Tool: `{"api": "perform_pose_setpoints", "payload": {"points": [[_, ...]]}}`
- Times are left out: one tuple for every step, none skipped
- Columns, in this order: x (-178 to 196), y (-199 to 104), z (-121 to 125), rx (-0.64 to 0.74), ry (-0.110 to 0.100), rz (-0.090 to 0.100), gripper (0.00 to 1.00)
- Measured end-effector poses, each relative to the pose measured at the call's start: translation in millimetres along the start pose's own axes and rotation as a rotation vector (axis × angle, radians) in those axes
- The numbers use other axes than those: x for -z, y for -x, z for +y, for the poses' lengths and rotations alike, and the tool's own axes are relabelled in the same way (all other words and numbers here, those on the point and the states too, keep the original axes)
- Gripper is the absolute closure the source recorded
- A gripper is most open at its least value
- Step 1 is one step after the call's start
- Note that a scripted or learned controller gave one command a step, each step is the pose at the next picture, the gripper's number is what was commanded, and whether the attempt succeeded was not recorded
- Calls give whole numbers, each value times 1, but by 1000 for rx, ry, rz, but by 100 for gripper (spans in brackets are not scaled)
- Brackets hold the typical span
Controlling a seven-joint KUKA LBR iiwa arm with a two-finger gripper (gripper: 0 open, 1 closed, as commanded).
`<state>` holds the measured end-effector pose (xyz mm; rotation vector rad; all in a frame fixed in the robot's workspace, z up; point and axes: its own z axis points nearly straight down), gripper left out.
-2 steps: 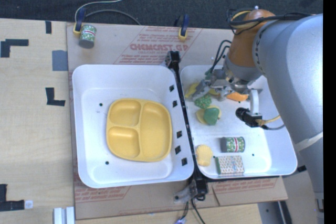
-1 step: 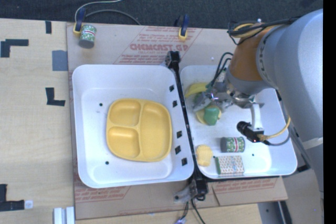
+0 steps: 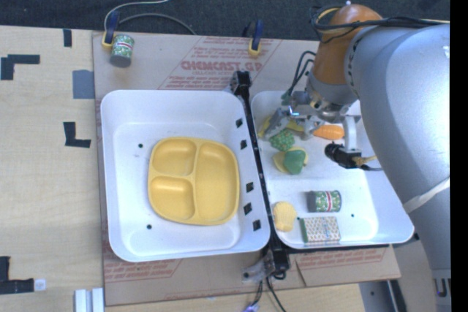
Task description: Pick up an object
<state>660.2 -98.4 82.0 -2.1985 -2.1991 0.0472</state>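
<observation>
Fixed overhead cam, slanted, both bins (image 3: pixel 117 179)

Tray (image 3: pixel 194 180) in L bin (image 3: pixel 121 128); can (image 3: pixel 323 201) in R bin (image 3: pixel 380 219).

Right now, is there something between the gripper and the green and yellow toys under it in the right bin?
Nothing visible does. The gripper sits right over the green toy, with the green-yellow piece just below in the right bin.
</observation>
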Motion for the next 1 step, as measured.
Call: {"api": "perform_pose_setpoints", "payload": {"points": [[-2, -2, -125, -2, 42, -1, 0]]}}
